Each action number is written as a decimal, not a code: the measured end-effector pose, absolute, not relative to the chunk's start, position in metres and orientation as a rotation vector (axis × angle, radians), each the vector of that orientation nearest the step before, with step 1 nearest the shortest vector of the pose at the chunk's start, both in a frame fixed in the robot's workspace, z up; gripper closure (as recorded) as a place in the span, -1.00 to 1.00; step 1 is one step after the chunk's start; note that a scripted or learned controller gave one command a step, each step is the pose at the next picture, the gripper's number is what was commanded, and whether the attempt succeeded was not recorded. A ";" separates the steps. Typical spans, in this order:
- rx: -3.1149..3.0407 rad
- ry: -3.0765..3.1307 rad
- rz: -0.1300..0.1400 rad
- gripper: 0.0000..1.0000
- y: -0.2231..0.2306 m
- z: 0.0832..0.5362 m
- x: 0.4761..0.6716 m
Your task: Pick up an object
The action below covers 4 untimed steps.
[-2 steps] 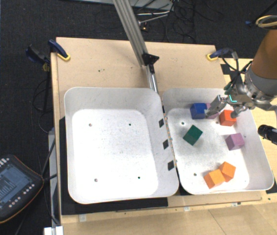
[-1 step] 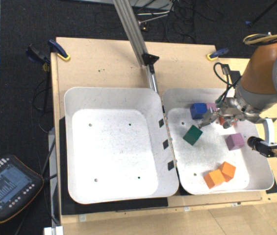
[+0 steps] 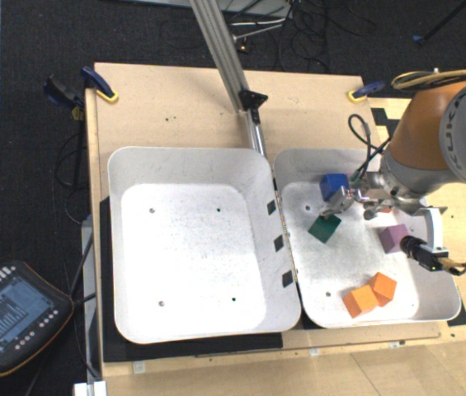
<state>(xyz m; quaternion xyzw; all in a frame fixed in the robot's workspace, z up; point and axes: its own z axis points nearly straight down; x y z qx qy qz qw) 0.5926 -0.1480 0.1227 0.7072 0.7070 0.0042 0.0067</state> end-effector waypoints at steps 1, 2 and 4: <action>2.208 2.206 0.021 -1.00 -0.148 0.118 0.597; 2.204 2.203 0.028 1.00 -0.148 0.129 0.599; 2.212 2.220 0.006 1.00 -0.155 0.231 0.620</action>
